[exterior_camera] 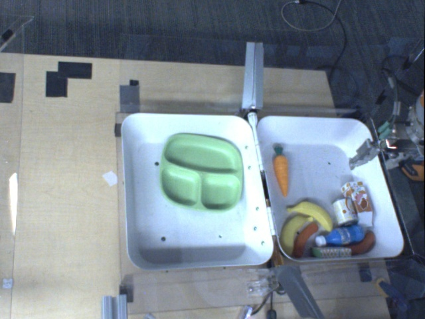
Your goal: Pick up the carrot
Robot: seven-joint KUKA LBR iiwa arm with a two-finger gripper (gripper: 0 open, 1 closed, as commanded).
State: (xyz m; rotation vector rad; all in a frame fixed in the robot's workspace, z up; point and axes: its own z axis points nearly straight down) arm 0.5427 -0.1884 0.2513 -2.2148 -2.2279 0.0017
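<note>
We see the carrot [281, 169] lying alone near the right bin's [319, 135] left wall, long axis along that wall, leaves toward the far edge. Our gripper [369, 153] hovers at the bin's right rim, straight across from it; its state we cannot tell.

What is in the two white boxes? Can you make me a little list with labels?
left bin: holds a green tray with three compartments
right bin: carrot, banana, bottle, small carton and more
carrot: lies alone near the bin's left wall, green top pointing away
banana: in the near corner pile, apart from the carrot
gripper: at the right bin's right edge, apart from the carrot
</note>
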